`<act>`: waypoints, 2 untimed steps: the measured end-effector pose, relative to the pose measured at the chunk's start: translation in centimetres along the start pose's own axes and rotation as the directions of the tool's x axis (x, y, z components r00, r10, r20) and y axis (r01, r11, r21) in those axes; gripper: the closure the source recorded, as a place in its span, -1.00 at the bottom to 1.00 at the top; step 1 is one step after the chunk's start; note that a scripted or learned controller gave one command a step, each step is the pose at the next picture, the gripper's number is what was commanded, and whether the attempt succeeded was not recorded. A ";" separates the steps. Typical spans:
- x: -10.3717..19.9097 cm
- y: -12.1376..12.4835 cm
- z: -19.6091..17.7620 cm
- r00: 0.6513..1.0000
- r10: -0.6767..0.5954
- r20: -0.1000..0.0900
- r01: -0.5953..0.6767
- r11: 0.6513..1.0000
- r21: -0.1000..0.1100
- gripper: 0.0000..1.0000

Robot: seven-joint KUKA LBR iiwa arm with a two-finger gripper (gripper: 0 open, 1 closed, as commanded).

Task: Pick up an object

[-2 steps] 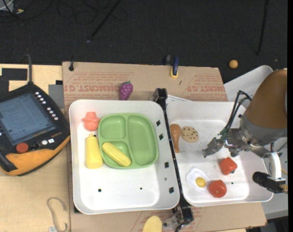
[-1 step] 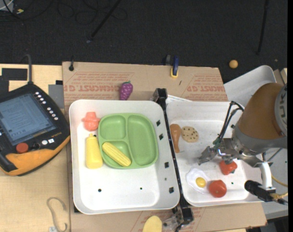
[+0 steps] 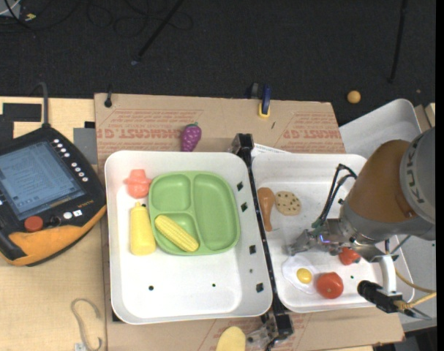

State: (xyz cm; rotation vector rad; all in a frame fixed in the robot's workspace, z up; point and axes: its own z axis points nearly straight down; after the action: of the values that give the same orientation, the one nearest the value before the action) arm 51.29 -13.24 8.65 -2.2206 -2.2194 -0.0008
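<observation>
Reaching in from three o'clock, your arm (image 3: 386,189) fills the right bin's (image 3: 309,163) right half. The left bin (image 3: 178,287) has bare floor along six o'clock; its green tray (image 3: 214,210) holds corn (image 3: 176,232), with a yellow bottle (image 3: 140,229) at nine. The gripper (image 3: 309,241) hovers above the fried egg (image 3: 300,274); you cannot tell its finger spread. The tomato (image 3: 329,284) sits at five o'clock of the egg, the cookie (image 3: 287,202) at twelve.

Small red object (image 3: 348,255) half hidden under wrist; yellow object (image 3: 231,338) cut off at bottom edge.
</observation>
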 end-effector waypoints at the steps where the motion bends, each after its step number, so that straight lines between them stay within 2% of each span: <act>1: -0.2 -0.1 -1.1 1.000 0.006 0.000 -0.006 1.000 0.002 1.00; 2: 0.1 -0.3 -7.3 1.000 0.000 0.002 0.000 1.000 -0.003 1.00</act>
State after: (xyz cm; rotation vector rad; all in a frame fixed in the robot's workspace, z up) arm 51.03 -13.15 15.98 -2.2229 -2.2223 -0.0024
